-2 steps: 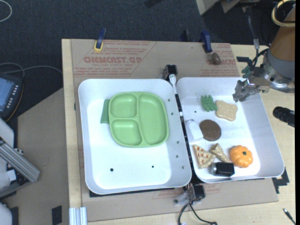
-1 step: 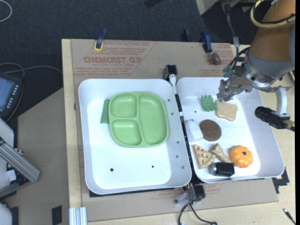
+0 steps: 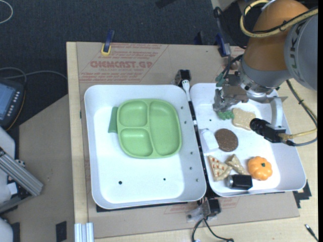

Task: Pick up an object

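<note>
Apparently nothing is lifted yet: the green item (image 3: 225, 114) lies on the floor of the right bin (image 3: 292, 178), directly under the hand (image 3: 222, 106), touching the cracker (image 3: 244, 118) beside it. Whether the hand is spread or pressed together I cannot tell, since its tips blur into the item. Nearer the front lie a brown cookie (image 3: 226, 139), a waffle piece (image 3: 218, 167), a black block (image 3: 240, 181) and an orange pumpkin (image 3: 259, 168). The left bin (image 3: 101, 185) holds a green tray (image 3: 150, 127). Grasping and lifting remain, I judge.
</note>
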`<state>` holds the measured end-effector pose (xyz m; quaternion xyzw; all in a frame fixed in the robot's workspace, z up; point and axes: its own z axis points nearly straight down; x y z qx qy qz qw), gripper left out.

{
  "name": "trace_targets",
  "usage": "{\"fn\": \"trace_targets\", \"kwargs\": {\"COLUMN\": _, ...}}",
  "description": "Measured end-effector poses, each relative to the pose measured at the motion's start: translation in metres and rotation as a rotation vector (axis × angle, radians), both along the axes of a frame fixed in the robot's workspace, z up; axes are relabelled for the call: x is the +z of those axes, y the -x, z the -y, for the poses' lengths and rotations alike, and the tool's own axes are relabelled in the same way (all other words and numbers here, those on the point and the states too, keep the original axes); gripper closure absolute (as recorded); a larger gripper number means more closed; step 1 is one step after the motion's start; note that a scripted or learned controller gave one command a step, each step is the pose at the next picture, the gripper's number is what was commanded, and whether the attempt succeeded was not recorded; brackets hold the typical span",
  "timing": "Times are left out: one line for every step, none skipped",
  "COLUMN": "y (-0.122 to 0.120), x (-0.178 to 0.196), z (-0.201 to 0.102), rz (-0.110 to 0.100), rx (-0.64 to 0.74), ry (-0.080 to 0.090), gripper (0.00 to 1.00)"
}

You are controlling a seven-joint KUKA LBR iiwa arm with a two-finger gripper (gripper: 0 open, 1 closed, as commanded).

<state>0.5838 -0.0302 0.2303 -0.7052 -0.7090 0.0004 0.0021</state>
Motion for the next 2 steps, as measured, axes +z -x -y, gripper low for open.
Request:
{"fn": "trace_targets", "kwargs": {"y": 0.014, "x": 0.007, "z": -0.051, "rz": 0.000, "rx": -0.001, "ry": 0.000, "gripper": 1.00}}
{"fn": "trace_targets", "kwargs": {"y": 0.021, "x": 0.007, "z": -0.108, "rz": 0.000, "rx": 0.001, "ry": 0.000, "gripper": 1.00}}
